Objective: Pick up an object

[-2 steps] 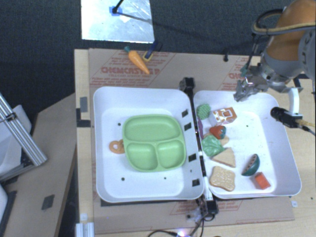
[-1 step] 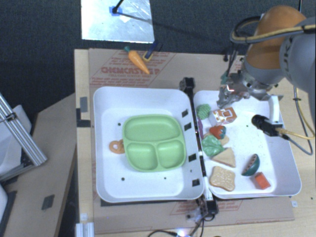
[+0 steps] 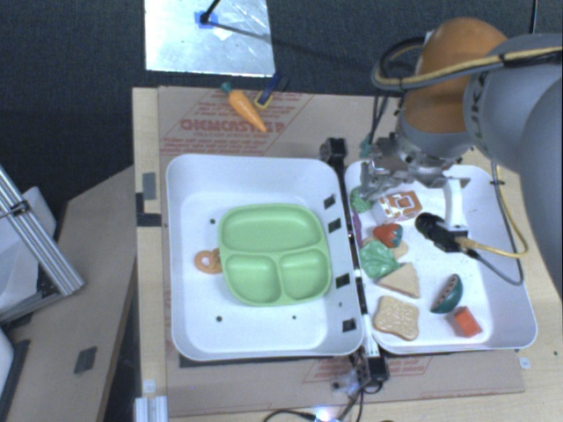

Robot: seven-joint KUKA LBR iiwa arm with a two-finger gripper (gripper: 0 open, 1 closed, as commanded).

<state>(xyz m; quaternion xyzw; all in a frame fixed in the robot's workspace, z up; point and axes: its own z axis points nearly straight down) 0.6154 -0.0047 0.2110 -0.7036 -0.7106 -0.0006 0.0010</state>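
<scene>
Backdrop: dark blue-black carpet-like floor (image 3: 70, 69) along the top and left of the view.
Surface: pale wooden board (image 3: 149, 121), with printed cardboard (image 3: 220, 123) lying flat on it.
Lower board: a second tan panel (image 3: 88, 262) at the left, set lower.
Metal plate: shiny square sheet (image 3: 209, 25) at the top, with a blue marker on it.
Frame: aluminium rails (image 3: 35, 244) at the left edge.
Light: even, soft, with glare on the plate.

Red print on the cardboard sheet (image 3: 220, 123) reads "QUICKCRETE".
</scene>
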